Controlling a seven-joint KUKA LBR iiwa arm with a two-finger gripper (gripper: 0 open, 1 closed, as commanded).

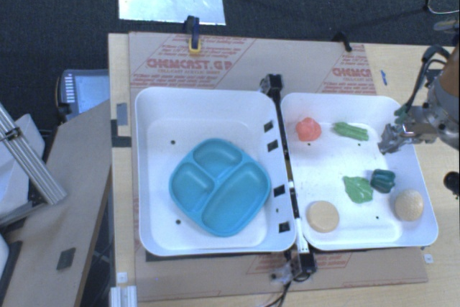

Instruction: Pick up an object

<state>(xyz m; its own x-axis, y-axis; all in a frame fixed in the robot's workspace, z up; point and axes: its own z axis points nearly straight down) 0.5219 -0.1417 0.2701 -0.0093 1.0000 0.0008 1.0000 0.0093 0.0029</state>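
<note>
The blue sectioned plastic plate (219, 185) fills the left white bin (154, 111). The grey gripper (392, 139) hangs over the right bin's (420, 226) right rim (finger state: cannot tell). The dark teal pepper (382, 180) lies just nearer.

Robot lab: bench (237, 57), white bins (154, 118)

I see a light blue divided plate (218, 187) in the white left bin (154, 111). In the white right bin (424, 226) beside it: an orange-red piece (309, 129), two green pieces (351, 130) (358, 188), a teal one (382, 180), and two tan rounds (323, 216) (409, 205).
</note>
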